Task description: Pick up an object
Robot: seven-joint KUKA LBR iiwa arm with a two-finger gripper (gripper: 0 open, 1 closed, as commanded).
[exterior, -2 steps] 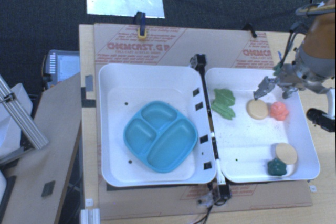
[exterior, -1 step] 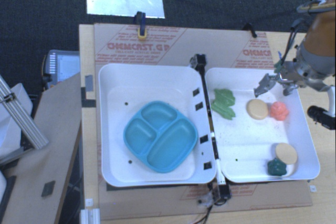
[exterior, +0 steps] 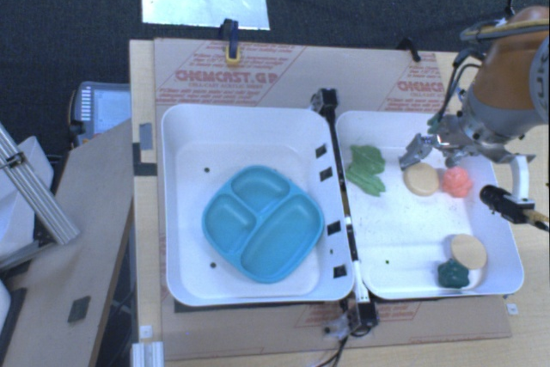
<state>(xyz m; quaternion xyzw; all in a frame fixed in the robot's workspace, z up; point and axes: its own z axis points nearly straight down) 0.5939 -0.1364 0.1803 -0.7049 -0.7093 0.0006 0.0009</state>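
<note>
Camera view: right bin [exterior: 404,284] holds the loose items. Green leafy piece [exterior: 367,168] lies near the bin's left wall, up toward the far end. Tan round disc [exterior: 421,180] sits mid-bin toward the far side, with a pink lumpy ball [exterior: 457,182] just beside it on the right, looks touching or nearly so. Second tan disc [exterior: 468,250] lies near the right front corner, touching a dark green lump [exterior: 453,274] just below it.

Gripper [exterior: 430,147] hangs over the far part of the right bin, just above the first tan disc and the pink ball. One grey finger [exterior: 414,154] points down-left toward the tan disc; nothing is seen clamped between the fingers. How far apart the fingers stand is hard to read at this angle, cannot tell. Orange band and grey arm [exterior: 511,73] come in from the right edge.

Left bin [exterior: 185,185] holds a blue divided plate [exterior: 262,223], three compartments, lying flat around the middle. Both bins rest on a cardboard sheet [exterior: 284,73] on the bench.
</note>
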